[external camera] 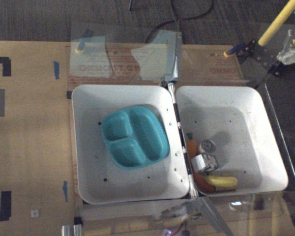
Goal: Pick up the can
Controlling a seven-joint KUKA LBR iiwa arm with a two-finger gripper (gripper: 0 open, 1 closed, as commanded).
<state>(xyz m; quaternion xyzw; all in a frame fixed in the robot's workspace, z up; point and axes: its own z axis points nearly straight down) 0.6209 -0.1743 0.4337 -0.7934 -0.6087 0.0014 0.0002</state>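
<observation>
From where I stood I could not tell how the gripper was set or whether it had hold of anything. The can (pixel 205 162) was in the right bin (pixel 246 107), down in the near left corner. It was silvery and looked to be lying on its side, free of any grip. Just beyond it sat a small round grey thing (pixel 207 145), too small to make out. A banana (pixel 221 182) lay just in front of the can, along the near wall. An orange piece (pixel 192 148) rested against the wall shared with the other bin, and a reddish piece (pixel 201 182) was tucked beside the banana's left end. The left bin (pixel 88 112) held a teal plate (pixel 134 136) with three compartments, lying flat near the middle. Clear plastic sheets (pixel 123 58) stood behind the bins on the brown bench (pixel 29 132), which carried strips of blue tape (pixel 56 70). Off at the far right corner a yellow rod (pixel 280 17) slanted up from a clamp (pixel 246 49), and a black cable (pixel 189 4) looped on the dark floor beyond.
</observation>
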